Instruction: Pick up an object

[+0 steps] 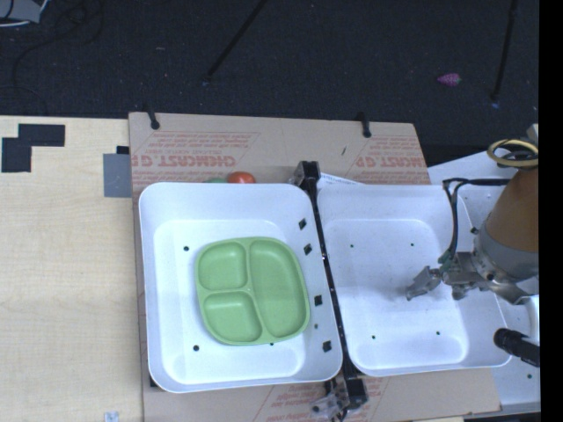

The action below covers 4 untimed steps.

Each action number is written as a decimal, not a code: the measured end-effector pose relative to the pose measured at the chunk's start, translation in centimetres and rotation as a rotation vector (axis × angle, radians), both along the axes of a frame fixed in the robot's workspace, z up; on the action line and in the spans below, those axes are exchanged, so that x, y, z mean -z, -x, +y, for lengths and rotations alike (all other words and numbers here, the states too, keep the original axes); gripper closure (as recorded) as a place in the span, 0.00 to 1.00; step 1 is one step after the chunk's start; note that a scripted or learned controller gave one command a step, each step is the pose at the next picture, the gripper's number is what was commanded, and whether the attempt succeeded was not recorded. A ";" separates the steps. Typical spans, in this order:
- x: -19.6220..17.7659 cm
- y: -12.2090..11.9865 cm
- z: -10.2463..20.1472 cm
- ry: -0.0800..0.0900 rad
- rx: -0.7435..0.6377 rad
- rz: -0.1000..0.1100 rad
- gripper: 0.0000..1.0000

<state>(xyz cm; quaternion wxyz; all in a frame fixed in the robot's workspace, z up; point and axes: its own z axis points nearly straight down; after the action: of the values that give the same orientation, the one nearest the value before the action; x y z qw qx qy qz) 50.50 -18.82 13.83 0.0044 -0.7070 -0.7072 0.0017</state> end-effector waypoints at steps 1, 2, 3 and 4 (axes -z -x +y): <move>5.3 0.0 0.1 0.003 0.001 -0.006 0.00; 3.9 -0.1 0.0 0.003 0.004 -0.008 1.00; -2.3 -0.1 -0.4 0.004 -0.001 -0.011 1.00; -7.6 -0.2 -0.5 0.005 -0.001 -0.012 1.00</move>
<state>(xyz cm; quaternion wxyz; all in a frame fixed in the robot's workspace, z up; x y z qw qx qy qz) 50.68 -19.32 21.45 -0.0014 -0.7068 -0.7074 -0.0007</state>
